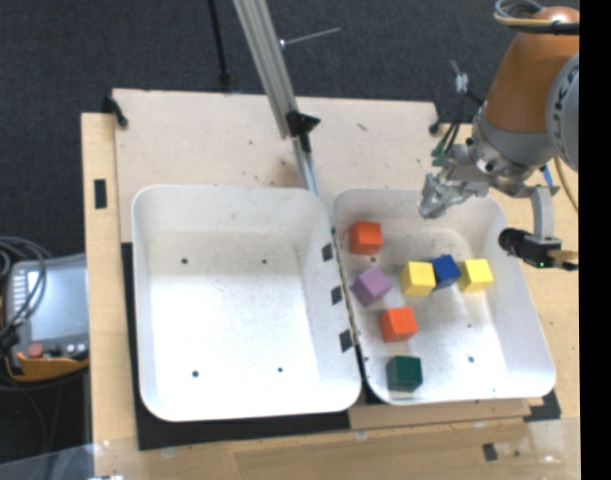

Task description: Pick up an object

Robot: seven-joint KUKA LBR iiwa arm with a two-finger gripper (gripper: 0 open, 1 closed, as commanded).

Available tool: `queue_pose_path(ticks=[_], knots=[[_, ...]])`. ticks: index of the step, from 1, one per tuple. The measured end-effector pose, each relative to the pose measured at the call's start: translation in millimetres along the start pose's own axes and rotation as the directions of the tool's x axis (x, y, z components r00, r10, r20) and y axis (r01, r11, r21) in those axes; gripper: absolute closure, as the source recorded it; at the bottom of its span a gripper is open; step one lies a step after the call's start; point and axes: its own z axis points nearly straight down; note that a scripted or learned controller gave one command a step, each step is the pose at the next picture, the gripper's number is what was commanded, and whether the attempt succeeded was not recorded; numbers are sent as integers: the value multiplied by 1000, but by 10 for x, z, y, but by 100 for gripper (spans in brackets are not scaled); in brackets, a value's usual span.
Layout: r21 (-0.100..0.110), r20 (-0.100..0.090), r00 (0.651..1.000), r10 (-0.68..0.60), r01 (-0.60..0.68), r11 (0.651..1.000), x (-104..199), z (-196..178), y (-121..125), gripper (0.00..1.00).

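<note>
Nearby: blue cube [445, 268] wedged touching two yellow cubes [418, 278].

A robotics lab: wooden bench [235, 138], two white bins [165, 268] (toy cubes [418, 277] inside), cabling.

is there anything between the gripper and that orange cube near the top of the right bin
Nothing visible does. The gripper hangs over the upper part of the right bin, and the orange cube sits to its left with bare bin floor between them. The other blocks lie lower in the bin, off that line.
</note>
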Motion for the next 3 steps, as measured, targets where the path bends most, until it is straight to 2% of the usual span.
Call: queue_pose_path(ticks=[2, 3], knots=[[6, -2, 1000, -5, 5, 1000, 884, 127, -584, 100], [6, -2, 1000, -6, 6, 1000, 1271, 133, -752, 100]])
